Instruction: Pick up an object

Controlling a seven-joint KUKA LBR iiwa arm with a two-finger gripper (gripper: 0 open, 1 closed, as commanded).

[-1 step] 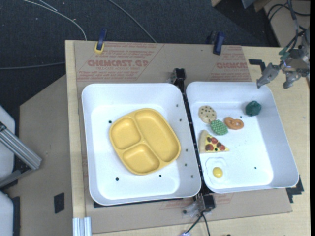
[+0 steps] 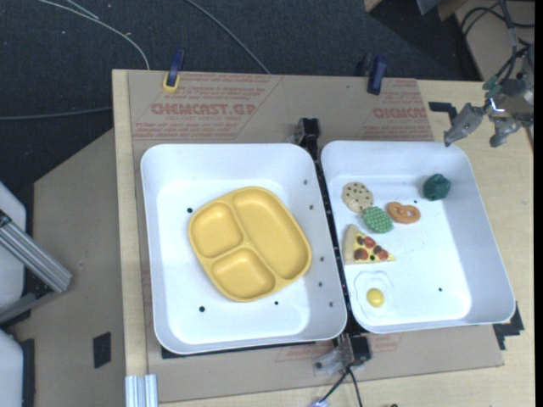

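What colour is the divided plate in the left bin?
Yellow: the divided plate is plain yellow all over, seen clearly in the camera view.

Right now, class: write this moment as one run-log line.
pincer: above right bin's far corner, holding nothing | nearest: green lump | yellow tray: left bin

Claw (image 2: 480, 124) spread open, nothing between fingers, above right bin's (image 2: 475, 253) far rim. Green ball (image 2: 437, 186) just below it. Donut (image 2: 403, 213), cookie (image 2: 357, 196), pizza slice (image 2: 366, 248) lower left; yellow tray (image 2: 248, 242) far left.
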